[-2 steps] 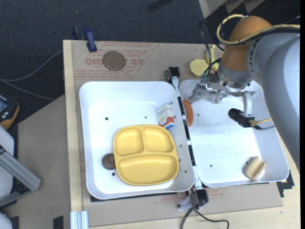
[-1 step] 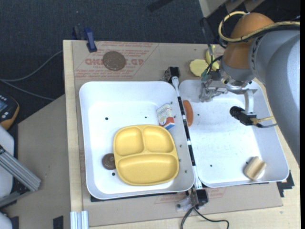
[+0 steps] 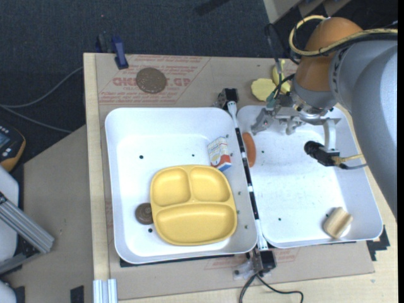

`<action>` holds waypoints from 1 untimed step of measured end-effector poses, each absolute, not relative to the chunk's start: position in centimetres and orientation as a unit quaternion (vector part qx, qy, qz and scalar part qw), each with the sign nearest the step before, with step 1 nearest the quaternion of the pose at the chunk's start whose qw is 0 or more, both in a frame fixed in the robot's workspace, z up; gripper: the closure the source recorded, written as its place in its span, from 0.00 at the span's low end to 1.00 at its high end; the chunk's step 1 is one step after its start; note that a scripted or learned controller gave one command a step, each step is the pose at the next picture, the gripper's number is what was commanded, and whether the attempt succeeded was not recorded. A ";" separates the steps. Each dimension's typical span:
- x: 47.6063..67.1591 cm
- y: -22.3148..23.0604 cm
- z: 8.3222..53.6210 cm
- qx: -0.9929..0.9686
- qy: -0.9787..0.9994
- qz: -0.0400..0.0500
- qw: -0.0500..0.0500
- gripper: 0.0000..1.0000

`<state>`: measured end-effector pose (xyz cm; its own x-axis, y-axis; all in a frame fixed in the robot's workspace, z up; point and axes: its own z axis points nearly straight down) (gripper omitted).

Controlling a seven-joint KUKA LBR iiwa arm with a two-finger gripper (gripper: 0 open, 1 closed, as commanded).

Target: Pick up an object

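Note:
My gripper (image 3: 278, 124) hangs over the far left corner of the right bin (image 3: 303, 194), under the orange band of the arm. An orange-red sausage-shaped piece (image 3: 250, 150) lies against that bin's left wall, just below and left of the gripper. A tan block (image 3: 336, 222) rests in the right bin's near right corner. In the left bin (image 3: 126, 137) lie a yellow divided plate (image 3: 192, 204), a small white carton with red and blue print (image 3: 219, 153) and a brown disc (image 3: 144, 213).
A yellow object (image 3: 262, 88) sits on the bench behind the right bin. A brown round disc (image 3: 151, 79) and a blue clip (image 3: 118, 52) lie at the bench's far left. The arm's grey body covers the right bin's far right side.

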<state>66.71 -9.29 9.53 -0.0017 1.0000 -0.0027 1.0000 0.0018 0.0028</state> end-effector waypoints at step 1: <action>66.6 -9.6 8.4 0.707 0.707 -0.001 0.000 0.00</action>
